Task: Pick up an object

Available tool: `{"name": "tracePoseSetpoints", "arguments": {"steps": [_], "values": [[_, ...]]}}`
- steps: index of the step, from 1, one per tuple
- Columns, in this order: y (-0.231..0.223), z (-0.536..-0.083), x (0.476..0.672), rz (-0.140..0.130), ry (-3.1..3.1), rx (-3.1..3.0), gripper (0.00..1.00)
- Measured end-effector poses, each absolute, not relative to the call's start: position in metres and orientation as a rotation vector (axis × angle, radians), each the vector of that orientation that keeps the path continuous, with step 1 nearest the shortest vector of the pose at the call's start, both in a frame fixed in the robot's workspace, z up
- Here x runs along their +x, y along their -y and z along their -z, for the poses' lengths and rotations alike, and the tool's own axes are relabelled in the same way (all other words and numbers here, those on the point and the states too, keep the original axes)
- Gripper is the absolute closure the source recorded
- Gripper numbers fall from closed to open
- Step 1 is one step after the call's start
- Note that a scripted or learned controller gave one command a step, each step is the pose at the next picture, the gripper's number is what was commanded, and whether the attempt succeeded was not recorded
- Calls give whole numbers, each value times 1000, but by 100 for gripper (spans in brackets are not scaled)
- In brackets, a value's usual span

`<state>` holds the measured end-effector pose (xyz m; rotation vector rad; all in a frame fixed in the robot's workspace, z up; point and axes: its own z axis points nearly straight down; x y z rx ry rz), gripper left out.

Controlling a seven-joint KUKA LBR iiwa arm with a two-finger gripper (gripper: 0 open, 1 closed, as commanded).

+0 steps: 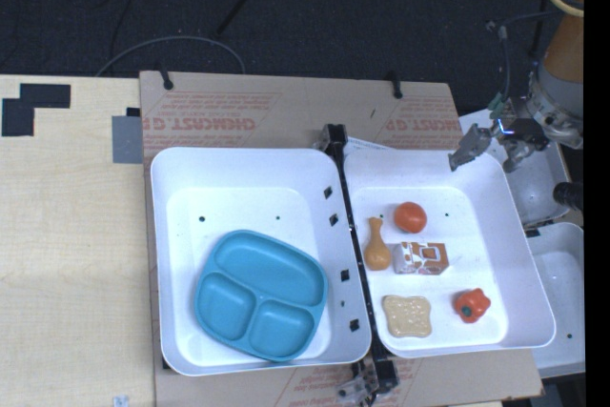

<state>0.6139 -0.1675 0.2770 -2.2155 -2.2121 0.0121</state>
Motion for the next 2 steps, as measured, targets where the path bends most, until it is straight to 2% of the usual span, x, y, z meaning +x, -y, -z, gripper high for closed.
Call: {"name": "tracePoseSetpoints", "arguments": {"steps": [1, 2], "values": [[167, -284, 616, -1, 2222, -2221, 0], [161, -239, 612, -6, 2216, -2218, 0]]}}
